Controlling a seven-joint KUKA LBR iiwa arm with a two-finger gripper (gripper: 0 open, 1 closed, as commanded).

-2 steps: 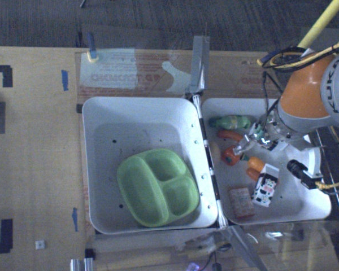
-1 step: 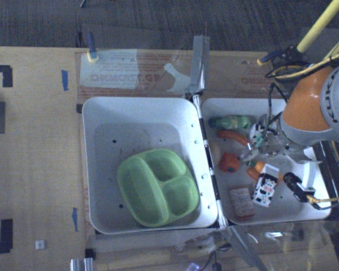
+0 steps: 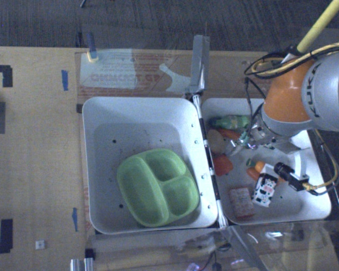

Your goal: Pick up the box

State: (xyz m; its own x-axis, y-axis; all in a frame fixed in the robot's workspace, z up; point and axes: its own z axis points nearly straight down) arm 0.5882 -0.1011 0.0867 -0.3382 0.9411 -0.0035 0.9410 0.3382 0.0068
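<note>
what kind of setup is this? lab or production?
Likely a robotics lab's bin-picking test bench: two white bins side by side on a plywood bench marked with tape, and a cabled arm over toy-like clutter.

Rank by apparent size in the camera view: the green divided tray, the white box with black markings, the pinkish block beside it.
1. Green divided tray, clearly largest.
2 and 3. White box and pinkish block look alike; too close to rank.

Dark carpet floor (image 3: 158, 10) behind wood bench (image 3: 34, 168) w/ blue tape marks (image 3: 64, 79).
</note>
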